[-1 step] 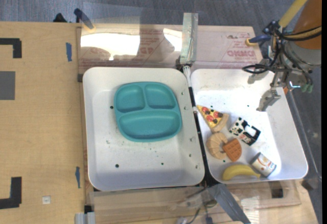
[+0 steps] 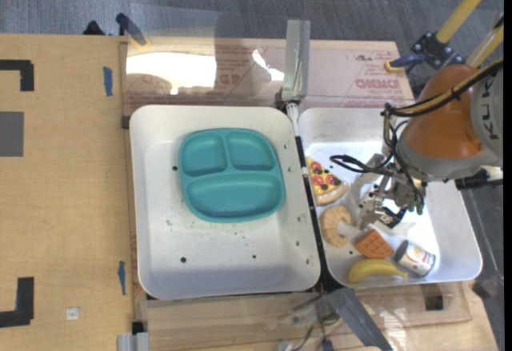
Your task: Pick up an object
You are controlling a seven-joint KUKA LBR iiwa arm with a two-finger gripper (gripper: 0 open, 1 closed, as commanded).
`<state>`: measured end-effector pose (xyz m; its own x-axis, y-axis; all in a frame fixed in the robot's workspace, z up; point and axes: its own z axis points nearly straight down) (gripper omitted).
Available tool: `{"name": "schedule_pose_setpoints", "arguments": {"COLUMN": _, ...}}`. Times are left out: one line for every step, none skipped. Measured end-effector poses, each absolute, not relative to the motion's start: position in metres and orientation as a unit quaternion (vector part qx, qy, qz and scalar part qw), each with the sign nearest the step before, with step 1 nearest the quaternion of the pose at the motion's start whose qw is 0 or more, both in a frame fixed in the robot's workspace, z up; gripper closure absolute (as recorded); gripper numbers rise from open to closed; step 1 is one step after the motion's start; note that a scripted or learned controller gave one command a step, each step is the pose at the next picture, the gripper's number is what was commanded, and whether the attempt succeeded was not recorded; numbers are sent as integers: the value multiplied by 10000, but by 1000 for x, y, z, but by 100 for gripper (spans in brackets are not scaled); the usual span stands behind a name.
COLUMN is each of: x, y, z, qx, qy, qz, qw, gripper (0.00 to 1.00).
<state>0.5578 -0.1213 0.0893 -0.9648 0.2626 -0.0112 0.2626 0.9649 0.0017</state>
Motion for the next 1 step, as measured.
{"name": "schedule_pose_setpoints", "arguments": {"x": 562, "y": -121, "z": 104, "qx": 1314, "qy": 9912, "qz": -6, "qw": 137, "gripper": 100}}
